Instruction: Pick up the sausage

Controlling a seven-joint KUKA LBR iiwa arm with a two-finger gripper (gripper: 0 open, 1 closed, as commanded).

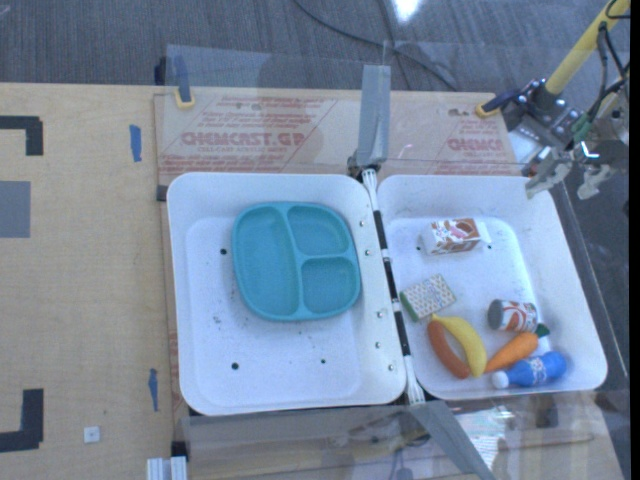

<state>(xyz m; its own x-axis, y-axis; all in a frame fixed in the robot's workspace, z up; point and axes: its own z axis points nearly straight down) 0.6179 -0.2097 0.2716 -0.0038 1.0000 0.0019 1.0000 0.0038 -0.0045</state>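
Approach stage: the gripper [565,168] hangs over the right bin's [578,268] far corner, jaw state impossible to tell here. The sausage [447,349] lies near the front, touching the banana [466,340]. Next, probably, a descent clear of that banana.

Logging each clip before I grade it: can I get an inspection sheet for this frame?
Surface: two white bins, left bin, right bin.
Job's things: sausage in the right bin, beside the banana.
Clutter: teal tray in left bin; carton, waffle, can, carrot, bottle.
Grippers: gripper above the right bin's far right corner, holding nothing.
Cables: black cable on floor.
Surroundings: wooden bench.
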